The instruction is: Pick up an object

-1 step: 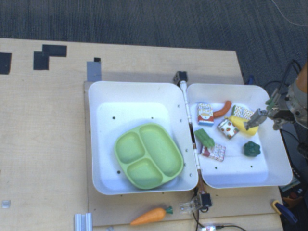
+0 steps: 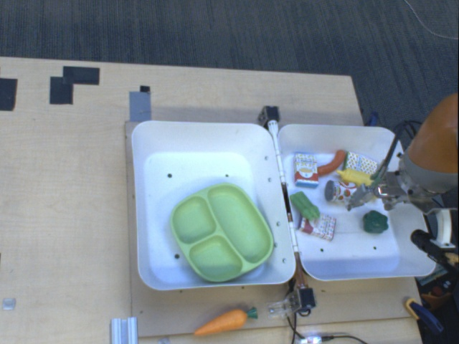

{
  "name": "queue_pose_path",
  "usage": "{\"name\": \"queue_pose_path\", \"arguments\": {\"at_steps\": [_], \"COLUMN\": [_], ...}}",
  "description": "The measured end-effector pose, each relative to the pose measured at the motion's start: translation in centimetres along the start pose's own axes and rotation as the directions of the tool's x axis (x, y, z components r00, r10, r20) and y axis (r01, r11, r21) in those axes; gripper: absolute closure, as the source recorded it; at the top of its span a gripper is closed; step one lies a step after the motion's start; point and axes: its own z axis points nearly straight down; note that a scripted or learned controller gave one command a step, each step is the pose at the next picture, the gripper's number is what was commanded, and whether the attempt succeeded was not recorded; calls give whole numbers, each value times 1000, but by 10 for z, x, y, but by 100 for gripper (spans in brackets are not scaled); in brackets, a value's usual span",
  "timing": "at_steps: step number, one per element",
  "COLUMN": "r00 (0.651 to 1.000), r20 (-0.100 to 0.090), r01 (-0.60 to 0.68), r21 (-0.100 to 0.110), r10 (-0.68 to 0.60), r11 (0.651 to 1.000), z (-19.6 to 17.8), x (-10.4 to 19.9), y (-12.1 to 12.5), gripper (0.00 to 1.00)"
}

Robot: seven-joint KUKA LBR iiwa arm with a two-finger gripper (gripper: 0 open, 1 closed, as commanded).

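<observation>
Crowding the claw (image 2: pixel 361 201): broccoli (image 2: pixel 375 222), banana (image 2: pixel 356 177), sausage (image 2: pixel 330 165) — all near.

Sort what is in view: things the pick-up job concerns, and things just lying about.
Job:
gripper over the right bin
that bin's items: red sausage, yellow piece, green lump, small carton, green vegetable

Lying about:
green divided plate in the left bin
carrot on the bench

green divided plate (image 2: pixel 222 232) in left bin (image 2: pixel 154 149); toys in right bin (image 2: pixel 387 260)
</observation>
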Motion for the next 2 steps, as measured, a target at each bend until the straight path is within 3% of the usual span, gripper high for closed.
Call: {"name": "queue_pose_path", "arguments": {"at_steps": [1,2], "r00": [1000,1000], "r20": [8,7], "r01": [-3,-1], "r21": [-15,-19], "r10": [3,1], "r11": [1000,1000], "z": [22,11], "x": [58,59], "y": [-51,-49], "gripper": [0,100]}}
